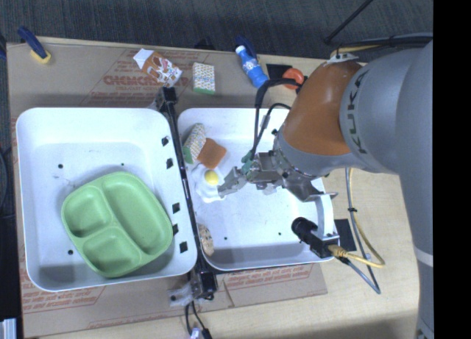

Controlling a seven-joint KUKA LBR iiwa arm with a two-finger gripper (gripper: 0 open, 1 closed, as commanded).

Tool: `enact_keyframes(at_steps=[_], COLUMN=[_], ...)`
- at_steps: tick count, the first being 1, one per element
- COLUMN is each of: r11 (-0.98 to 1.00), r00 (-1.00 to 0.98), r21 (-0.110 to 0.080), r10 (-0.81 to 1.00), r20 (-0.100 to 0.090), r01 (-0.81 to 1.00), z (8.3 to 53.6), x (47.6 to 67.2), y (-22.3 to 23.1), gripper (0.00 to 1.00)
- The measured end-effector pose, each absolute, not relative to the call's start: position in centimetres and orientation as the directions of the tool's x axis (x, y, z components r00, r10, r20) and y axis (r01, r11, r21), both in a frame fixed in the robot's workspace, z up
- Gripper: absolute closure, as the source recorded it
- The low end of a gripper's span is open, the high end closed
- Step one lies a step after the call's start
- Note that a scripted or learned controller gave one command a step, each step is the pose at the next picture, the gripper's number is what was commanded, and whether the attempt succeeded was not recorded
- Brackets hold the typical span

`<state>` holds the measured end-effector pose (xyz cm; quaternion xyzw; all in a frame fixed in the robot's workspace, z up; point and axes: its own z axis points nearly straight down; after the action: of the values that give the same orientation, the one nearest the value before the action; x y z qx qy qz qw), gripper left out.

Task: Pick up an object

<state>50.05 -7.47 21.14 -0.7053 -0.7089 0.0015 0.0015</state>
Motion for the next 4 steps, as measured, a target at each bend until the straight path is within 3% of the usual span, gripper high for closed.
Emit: enact_keyframes(at_steps=[4], r11=[0.005], r00=[-0.005], r21=[-0.004], r10=[1.0], r20=[0.0], r01=[1.0], z=[21.14], x=[50.05], y=[-7.47], gripper=[0.0])
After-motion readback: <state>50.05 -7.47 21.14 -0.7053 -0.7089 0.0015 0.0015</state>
